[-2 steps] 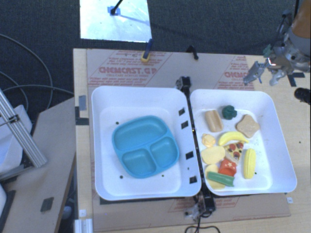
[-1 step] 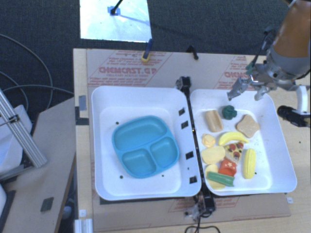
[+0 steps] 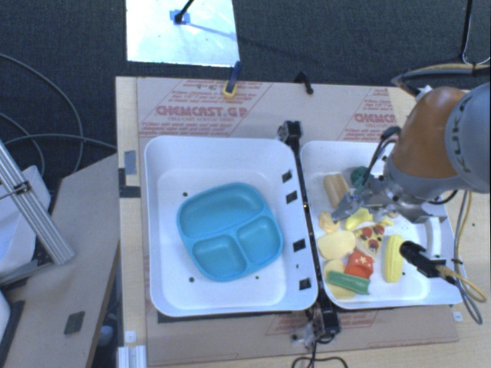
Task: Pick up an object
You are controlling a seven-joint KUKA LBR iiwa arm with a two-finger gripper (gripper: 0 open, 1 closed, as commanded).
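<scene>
Toy food fills the right bin (image 3: 430, 291), and that bin serves as the landmark: the arm (image 3: 441, 140) hangs over its middle with the gripper (image 3: 367, 200) low among the pieces, just above a pale yellow banana-like shape (image 3: 357, 218). Whether the jaws are released or clenched cannot be told, since the wrist and clutter hide the tips, and nothing is visibly held. To do this step well, the jaws would best settle on one piece standing apart from its neighbours, because the pile is tight; the tan cylinder (image 3: 334, 188) toward the bin's far-left side looks the easiest to straddle. The pieces appear to be smooth moulded plastic: a flat yellow wedge (image 3: 337, 244), a red block (image 3: 358, 264), a glossy green pod (image 3: 347, 281) at the near edge, a ribbed corn cob (image 3: 393, 257). Rounded, slick shapes may squirt out under pressure. Left of the right bin, a second bin (image 3: 165, 282) holds a blue compartment tray (image 3: 229, 231).
</scene>
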